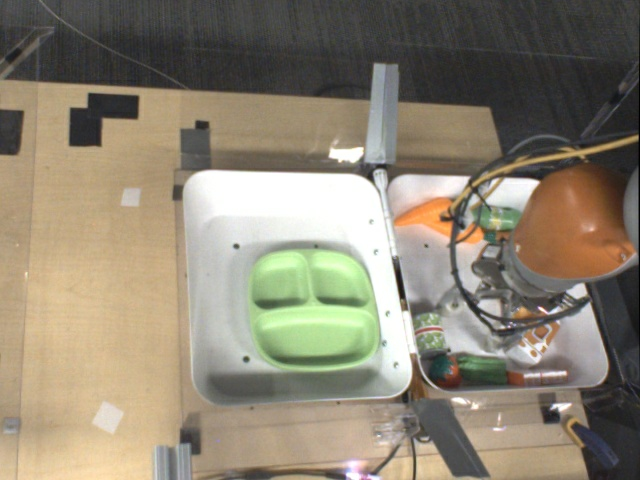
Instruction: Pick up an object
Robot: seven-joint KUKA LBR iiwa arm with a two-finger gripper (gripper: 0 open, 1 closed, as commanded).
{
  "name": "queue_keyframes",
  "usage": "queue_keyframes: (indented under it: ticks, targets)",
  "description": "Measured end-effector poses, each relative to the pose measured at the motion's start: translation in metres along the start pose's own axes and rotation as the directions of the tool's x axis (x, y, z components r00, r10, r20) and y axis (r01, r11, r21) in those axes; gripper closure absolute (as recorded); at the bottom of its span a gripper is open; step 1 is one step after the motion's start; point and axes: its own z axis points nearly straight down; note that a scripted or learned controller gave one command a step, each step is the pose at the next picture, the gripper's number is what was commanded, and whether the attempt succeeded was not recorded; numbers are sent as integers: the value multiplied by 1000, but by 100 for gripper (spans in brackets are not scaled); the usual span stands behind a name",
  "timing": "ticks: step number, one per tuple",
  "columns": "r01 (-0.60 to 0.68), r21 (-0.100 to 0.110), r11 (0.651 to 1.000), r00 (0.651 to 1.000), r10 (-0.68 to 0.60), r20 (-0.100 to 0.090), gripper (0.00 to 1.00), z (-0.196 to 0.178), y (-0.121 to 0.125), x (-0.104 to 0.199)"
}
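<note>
Wooden counter (100, 298) carries your two bins; green tray (314, 308) sits left; arm (570, 223) hangs over right bin (598, 363); jaws' state unclear.

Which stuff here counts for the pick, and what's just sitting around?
For the pick:
arm, over the right bin
orange item
green-white can
green item

Lying about:
green tray
left bin

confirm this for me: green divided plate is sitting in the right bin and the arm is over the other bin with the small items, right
Not quite. The green divided plate lies in the left bin, not the right one, as the camera view shows. The rest holds: the arm is over the other bin, the right bin, which holds the small items.
</note>
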Motion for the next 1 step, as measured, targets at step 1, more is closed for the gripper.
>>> queue_keyframes:
  ticks: [1]
  targets:
    - [114,-12,993,993,-114,-4,0,-6,-81,-38]
